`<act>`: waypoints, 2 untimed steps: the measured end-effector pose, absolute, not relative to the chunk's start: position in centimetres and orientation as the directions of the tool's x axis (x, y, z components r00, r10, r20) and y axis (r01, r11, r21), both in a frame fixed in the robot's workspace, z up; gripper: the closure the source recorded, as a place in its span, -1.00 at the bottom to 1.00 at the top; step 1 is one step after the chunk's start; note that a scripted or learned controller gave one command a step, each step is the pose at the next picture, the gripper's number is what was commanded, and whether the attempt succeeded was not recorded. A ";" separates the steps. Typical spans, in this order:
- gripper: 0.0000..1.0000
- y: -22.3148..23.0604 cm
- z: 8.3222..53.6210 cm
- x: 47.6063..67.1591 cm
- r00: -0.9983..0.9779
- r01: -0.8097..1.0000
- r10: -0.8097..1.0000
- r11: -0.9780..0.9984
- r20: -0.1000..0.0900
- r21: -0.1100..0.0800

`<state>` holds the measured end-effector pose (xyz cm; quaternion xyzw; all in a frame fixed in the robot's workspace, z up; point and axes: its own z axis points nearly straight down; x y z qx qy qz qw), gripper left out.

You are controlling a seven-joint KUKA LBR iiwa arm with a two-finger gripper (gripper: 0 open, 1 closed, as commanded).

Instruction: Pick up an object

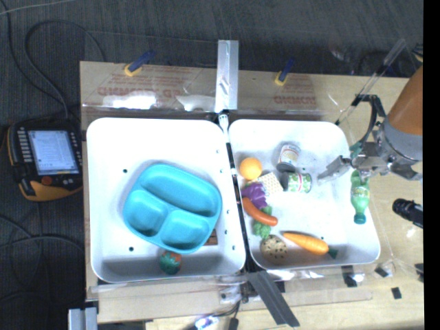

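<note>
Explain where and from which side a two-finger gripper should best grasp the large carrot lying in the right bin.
Probably across the thick middle of the carrot, coming straight down from above. It lies flat and roughly level along the front of the right bin, its long sides exposed. Fingers closing across its narrow width would clear the speckled ball at its left end.

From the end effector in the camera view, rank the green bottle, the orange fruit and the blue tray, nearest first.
Measured from the end effector:
1. Green bottle, right bin's right side, nearest.
2. Orange fruit, right bin's left side.
3. Blue tray, left bin, farthest.
</note>
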<state>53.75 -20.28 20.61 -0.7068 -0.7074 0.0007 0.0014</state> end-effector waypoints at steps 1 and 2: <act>-1.00 -19.2 16.0 61.9 -0.161 0.987 0.987 0.161 -0.002 -0.002; -1.00 -20.8 9.0 64.4 -0.203 0.979 0.979 0.203 0.012 0.012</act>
